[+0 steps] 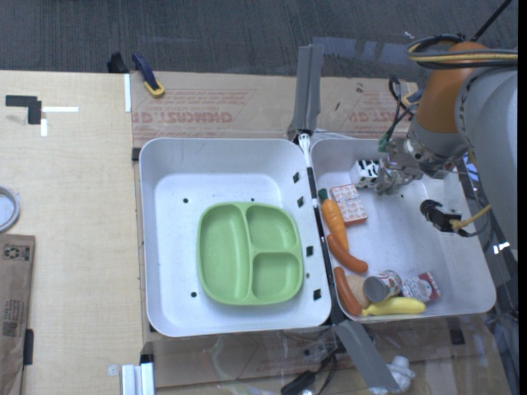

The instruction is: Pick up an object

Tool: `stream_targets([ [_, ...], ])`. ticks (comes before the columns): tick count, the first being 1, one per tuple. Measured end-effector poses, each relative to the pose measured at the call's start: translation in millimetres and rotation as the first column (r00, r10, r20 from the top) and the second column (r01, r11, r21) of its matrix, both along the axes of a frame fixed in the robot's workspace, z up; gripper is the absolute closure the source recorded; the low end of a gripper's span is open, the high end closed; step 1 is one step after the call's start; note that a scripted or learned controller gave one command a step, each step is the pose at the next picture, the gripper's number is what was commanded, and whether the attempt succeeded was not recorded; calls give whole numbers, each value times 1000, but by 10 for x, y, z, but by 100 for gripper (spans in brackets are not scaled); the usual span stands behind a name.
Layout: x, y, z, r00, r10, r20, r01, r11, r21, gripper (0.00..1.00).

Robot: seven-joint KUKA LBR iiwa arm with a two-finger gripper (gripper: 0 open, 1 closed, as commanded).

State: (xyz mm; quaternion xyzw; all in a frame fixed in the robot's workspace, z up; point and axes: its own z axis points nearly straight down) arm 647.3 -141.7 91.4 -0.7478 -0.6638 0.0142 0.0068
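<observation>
Nearest the camera, along the front wall of the right-hand shallow white plastic bin (461, 303), lies a yellow toy banana (395, 307), with a small grey metal can (379, 287) on its side just behind it and a crumpled white-and-red packet (422, 286) touching the can's right side. At the bin's front left corner a reddish-orange sausage-shaped toy (347, 291) lies against the wall, and a little further back a long orange toy carrot (336, 235) runs along the same left wall, its green top pointing away. Just beside the carrot's far end sits a small red-and-white printed card box (349, 204). To the left, the second shallow white plastic bin (165, 220) holds a light green three-compartment plastic tray (250, 253), lying flat near its middle. Further back in the right bin, a small black-and-white cow-patterned toy (367, 172) rests near the far wall. The jaws of the grey arm's gripper (394, 176) hang low just right of that toy, close to it; how far apart they stand cannot be told, and nothing is seen between them. Above the gripper the orange band (445, 97) rings the wrist. A light wooden worktop (66, 204) stretches left, with a yellow-and-blue clamp (148, 77) at its far edge.
</observation>
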Motion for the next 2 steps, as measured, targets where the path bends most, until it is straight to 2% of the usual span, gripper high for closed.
stream_targets([
  [1, -53, 403, -13, 996, -82, 20, 82, 997, 7, 0],
  [2, -39, 154, -25, 996, -92, 14, 92, 996, 9, 0],
])
